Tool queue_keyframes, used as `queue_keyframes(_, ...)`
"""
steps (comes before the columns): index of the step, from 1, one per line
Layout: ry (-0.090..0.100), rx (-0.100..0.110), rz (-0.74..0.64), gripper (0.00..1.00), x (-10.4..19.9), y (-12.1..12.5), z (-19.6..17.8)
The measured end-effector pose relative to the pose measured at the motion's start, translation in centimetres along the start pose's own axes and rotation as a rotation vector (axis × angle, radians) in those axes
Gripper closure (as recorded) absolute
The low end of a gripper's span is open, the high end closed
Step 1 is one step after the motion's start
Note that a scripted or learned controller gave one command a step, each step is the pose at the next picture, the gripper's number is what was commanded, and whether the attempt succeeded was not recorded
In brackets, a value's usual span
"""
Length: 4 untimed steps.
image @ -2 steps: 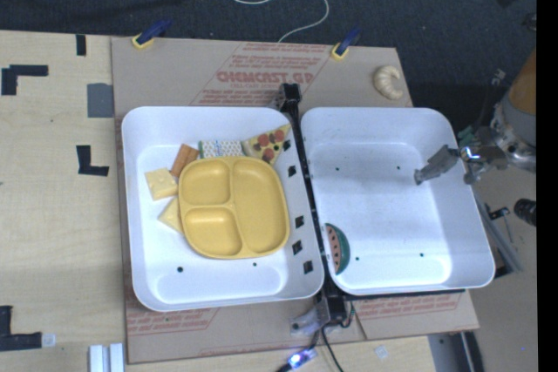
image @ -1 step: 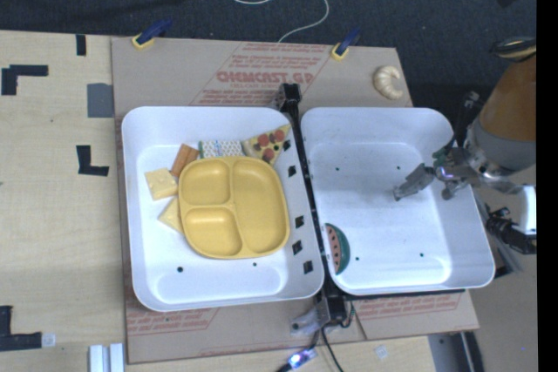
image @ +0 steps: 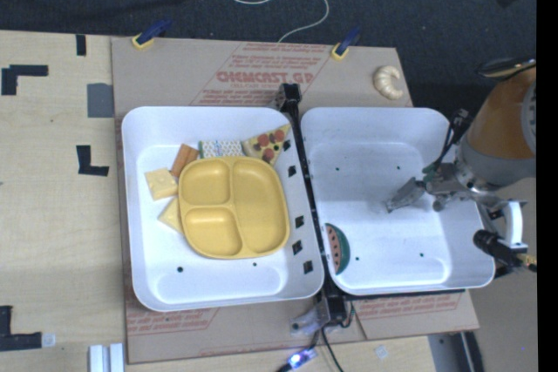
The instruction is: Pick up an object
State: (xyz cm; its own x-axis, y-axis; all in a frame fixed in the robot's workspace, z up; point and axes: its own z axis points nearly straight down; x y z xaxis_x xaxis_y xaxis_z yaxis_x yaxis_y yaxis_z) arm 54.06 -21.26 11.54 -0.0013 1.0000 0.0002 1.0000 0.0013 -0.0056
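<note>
My grey two-finger gripper [image: 403, 198] hangs over the right-hand shallow white bin [image: 384, 274], fingers together, clamping nothing. The round watermelon-slice toy [image: 336, 246] lies at that bin's lower-left corner, near the gripper.

The gripper [image: 403, 198] hangs low over the right bin [image: 384, 131], its tips close to the bin's bare floor. Below and to its left, a watermelon slice [image: 336, 246] lies against that bin's left wall. Farther left, in the left bin [image: 144, 131], a yellow divided plate [image: 234, 206] covers several small food pieces [image: 161, 184].
</note>
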Motion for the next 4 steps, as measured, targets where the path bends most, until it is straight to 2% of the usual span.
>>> queue_keyframes(1, -0.002, -0.004, -0.001, 0.00, 0.1, 0.0, 3.2)
queue_keyframes(2, -0.003, -0.008, -0.001, 1.00, 0.1, 0.1, 2.0)
queue_keyframes(4, -0.002, -0.010, -0.001, 1.00, 0.6, 0.5, -10.3)
